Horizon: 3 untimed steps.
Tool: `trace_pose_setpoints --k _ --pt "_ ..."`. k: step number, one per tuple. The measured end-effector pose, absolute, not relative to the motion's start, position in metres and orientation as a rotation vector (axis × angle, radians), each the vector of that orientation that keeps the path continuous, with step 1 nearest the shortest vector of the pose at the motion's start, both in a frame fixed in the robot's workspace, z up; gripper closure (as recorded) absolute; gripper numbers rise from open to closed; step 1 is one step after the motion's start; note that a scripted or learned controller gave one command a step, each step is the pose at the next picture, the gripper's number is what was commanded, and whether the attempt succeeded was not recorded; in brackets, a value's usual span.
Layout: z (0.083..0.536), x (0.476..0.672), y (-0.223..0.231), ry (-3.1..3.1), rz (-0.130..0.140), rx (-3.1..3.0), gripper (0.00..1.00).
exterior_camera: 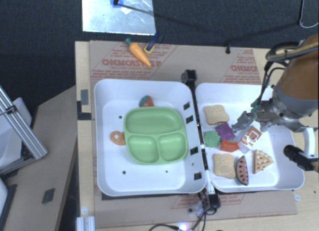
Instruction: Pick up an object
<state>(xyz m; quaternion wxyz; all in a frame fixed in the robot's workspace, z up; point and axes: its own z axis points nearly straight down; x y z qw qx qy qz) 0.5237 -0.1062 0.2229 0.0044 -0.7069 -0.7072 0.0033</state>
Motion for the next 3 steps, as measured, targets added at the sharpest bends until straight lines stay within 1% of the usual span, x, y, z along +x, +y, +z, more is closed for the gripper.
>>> trace_pose_setpoints --k 1,2,3 --pt "0.229 0.526 -0.106 -2.226 -0.001 -2.219 0.0" --pt "0.184 0.526 -0.113 -2.221 0.002 -2.219 0.0" --pt "0.124 0.52 -0.118 -2.22 0.003 -2.219 0.0"
